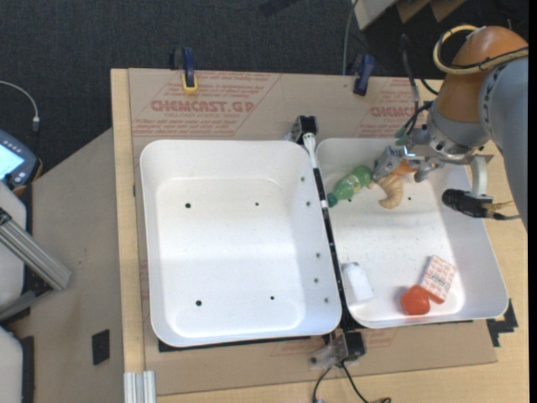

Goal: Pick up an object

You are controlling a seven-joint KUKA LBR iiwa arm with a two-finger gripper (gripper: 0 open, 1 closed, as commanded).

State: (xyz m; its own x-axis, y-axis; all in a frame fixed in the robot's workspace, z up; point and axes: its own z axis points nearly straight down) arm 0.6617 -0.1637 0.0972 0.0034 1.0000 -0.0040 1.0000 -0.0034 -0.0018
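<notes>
Robotics laboratory test station: grey-and-orange industrial robot arm, brown protective-paper-covered bench board fixed by blue spring clamps, two shallow white plastic bins, loose black cabling.

We look down at a slant from above the table, both white bins in frame.

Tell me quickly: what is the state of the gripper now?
Gripper: low over the right white bin, by the tan object; open or closed cannot be told.
</notes>
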